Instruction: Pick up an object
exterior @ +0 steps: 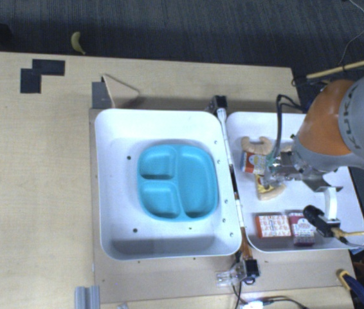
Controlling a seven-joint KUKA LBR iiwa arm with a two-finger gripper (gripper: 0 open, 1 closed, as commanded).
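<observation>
1. The gripper (273, 172) hangs low in the right bin (355, 201), over a small yellowish object (263, 187); how its jaws stand cannot be told.
2. Just behind lie a red-labelled can (251, 163) and a tan piece (257, 144).
3. A red-and-white box (273, 225) and a dark packet (302, 229) rest near the front wall.
4. The left bin (114, 172) holds a blue divided tray (176, 181).

Right bin (355, 201): tan object (256, 144), red-labelled can (254, 163), yellowish item (265, 188), two flat packets (273, 226).
</observation>
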